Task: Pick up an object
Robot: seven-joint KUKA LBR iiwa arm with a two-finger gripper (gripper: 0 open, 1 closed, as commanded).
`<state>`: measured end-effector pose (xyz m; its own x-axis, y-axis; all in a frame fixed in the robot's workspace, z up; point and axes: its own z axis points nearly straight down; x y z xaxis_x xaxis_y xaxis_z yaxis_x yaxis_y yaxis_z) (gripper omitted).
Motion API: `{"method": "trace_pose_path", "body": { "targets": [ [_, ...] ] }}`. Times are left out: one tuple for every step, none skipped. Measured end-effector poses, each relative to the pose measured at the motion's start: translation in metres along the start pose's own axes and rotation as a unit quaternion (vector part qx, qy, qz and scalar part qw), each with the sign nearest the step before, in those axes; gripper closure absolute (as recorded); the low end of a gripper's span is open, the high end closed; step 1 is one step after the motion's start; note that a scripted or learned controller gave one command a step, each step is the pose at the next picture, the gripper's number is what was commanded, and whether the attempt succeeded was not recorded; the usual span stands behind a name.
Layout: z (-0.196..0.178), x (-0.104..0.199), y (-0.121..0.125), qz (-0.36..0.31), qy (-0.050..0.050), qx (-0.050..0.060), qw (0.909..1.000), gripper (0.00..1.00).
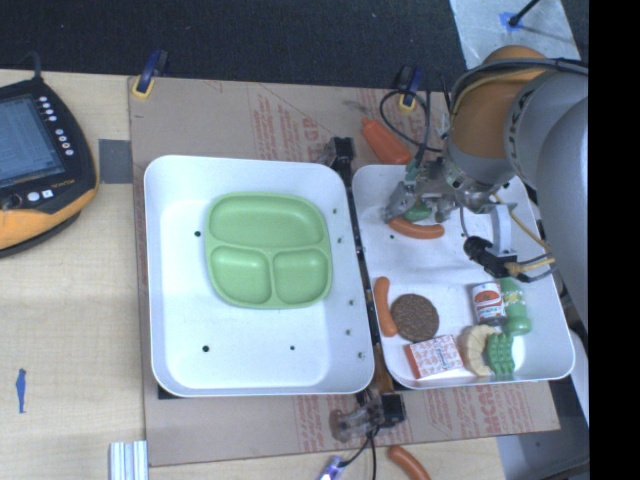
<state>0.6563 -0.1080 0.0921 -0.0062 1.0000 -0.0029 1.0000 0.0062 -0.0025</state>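
The gripper (418,202) hangs low over the far end of the right bin (450,268), and the nearest object, a hot dog (416,230), lies just on its near side, long axis running left to right across the bin floor. I cannot tell how the claw stands; the wrist and cables crowd it, and nothing visibly sits in it

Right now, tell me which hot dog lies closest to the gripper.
The hot dog lying crosswise directly under the gripper, at the right bin's far end; the other hot dog lies lengthwise beside the brown patty.
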Motion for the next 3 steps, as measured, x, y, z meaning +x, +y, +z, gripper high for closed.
{"method": "trace_pose_path", "body": {
  "targets": [
    [0.000, 0.014, 0.000, -0.001, 0.001, 0.002, 1.0000, 0.00],
    [0.000, -0.005, 0.000, 0.001, 0.001, -0.001, 1.0000, 0.00],
    [0.000, 0.014, 0.000, -0.001, 0.000, 0.002, 1.0000, 0.00]
  ]
}}
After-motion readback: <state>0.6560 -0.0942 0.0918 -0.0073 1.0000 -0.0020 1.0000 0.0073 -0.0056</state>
